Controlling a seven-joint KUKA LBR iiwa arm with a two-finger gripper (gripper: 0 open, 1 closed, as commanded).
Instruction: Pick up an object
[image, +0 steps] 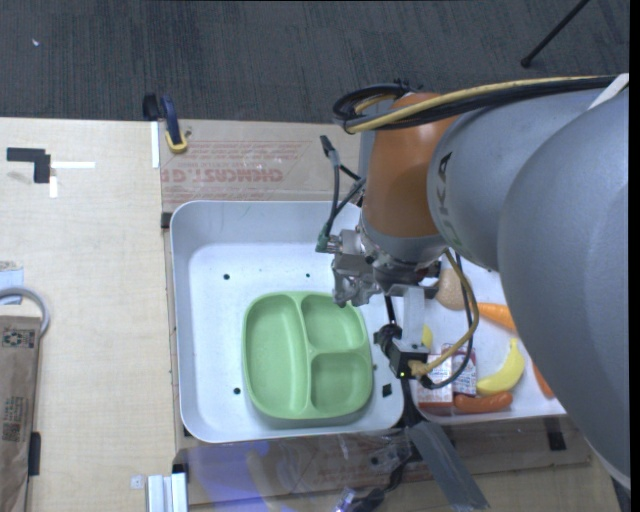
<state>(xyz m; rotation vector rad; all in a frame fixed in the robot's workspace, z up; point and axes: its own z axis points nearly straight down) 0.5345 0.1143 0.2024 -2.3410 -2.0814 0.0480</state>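
A pale green divided plate (305, 355) with three compartments lies in the left white bin (205, 300). My gripper (347, 290) hangs over the plate's far right corner, close to its rim, with the orange-banded wrist (400, 180) above it. The right bin (490, 408) is mostly hidden under the arm. In its visible part lie a yellow banana (503, 370), an orange carrot (495, 316), a red-brown sausage (480, 403), a small printed packet (462, 375) and a tan rounded object (452, 290).
A cardboard sheet (240, 165) with red print lies behind the left bin. A wooden bench top (80, 300) stretches to the left, with a brown paper bag (18, 395) at its left edge. The grey arm (560, 230) covers the right side.
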